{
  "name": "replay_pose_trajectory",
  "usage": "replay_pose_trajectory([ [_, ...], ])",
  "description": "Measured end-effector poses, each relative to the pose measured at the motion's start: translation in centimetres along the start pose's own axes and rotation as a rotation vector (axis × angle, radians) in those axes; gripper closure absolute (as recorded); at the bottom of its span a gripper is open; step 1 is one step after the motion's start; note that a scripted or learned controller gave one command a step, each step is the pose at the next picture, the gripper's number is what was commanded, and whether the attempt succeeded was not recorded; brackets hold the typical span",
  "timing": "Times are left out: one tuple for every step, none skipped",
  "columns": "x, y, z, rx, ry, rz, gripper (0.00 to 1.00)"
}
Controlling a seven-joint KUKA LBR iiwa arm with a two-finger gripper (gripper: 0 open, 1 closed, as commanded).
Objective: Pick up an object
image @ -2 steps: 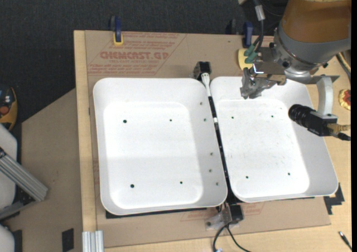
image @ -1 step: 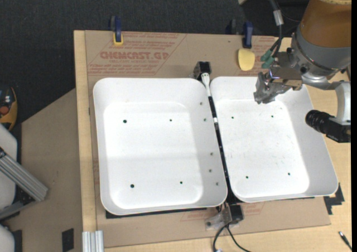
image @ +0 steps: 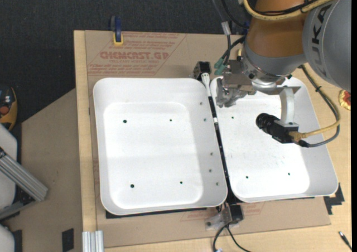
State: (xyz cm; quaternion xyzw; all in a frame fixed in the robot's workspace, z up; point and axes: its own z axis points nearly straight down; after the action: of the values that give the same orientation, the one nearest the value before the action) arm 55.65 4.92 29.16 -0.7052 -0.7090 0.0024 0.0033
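Over the right bin (image: 312,181), the gripper (image: 227,96)

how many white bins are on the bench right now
2. The left bin lies toward the view's left; the right bin lies beside it, under the arm, which hides part of its far end.

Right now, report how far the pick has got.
Done: the gripper sits over the far corner of the right bin, beside the left bin. In hand: I cannot tell; the wrist hides what lies beneath the gripper. Left: the grasp and the lift, by the look of it.
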Motion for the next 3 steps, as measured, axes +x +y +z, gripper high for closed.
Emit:
replay_pose_trajectory([
  [6.2, 1.8, -2.5, -0.013, 0.002, -0.002, 1.00],
  [0.8, 0.7, -5.7, -0.014, -0.003, 0.011, 1.00],
  [4.5, 5.3, 2.0, 0.000, -0.002, 0.002, 1.00],
])
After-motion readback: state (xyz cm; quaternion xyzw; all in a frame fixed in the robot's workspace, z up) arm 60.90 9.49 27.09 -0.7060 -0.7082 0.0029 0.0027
